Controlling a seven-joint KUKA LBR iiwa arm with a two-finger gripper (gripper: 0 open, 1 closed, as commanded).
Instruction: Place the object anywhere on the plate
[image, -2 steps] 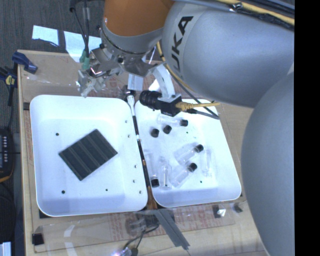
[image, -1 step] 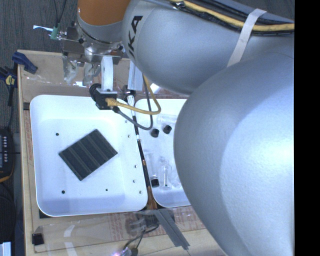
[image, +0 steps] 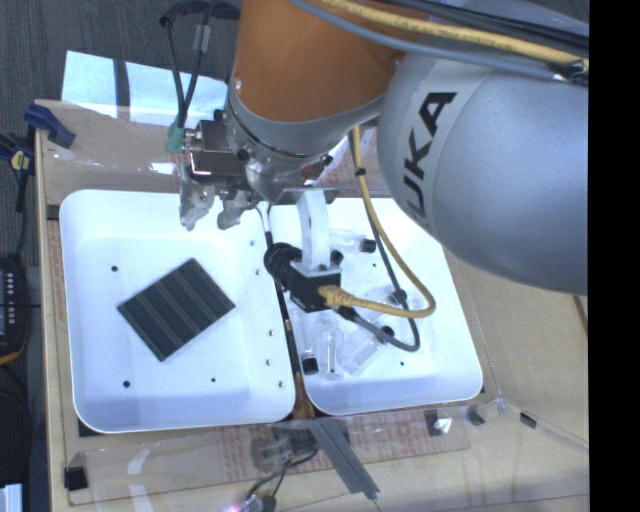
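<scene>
1. Plainly, the clear plastic pieces (image: 345, 348) are lying in the right bin (image: 455, 372), towards its front half; they are see-through against the white floor, so I cannot tell how many there are or their exact shapes.
2. None of them is touching the plate (image: 177, 307), a dark, ribbed, square slab that is lying flat in the left bin (image: 85, 385), turned so its corners are pointing at the bin's walls.
3. That slab is sitting near the middle of its bin with bare white floor all around it, and a few small dark dots are showing on that floor.
4. Over the back rim of the left bin the gripper (image: 212, 215) is hanging, well apart from the plate and from the clear pieces.
5. Its two fingers (image: 190, 213) are pointing down with a gap between them, spread and gripping nothing.
6. Above them the arm (image: 480, 170) is reaching in from the right, its orange band (image: 300, 60) sitting over the wrist and its grey bulk covering the right bin's back corner.
7. Both bins are resting side by side, edges touching, on the wooden bench (image: 545, 455).
8. At the bench's far left corner a blue clamp (image: 45, 122) is biting the edge.
</scene>
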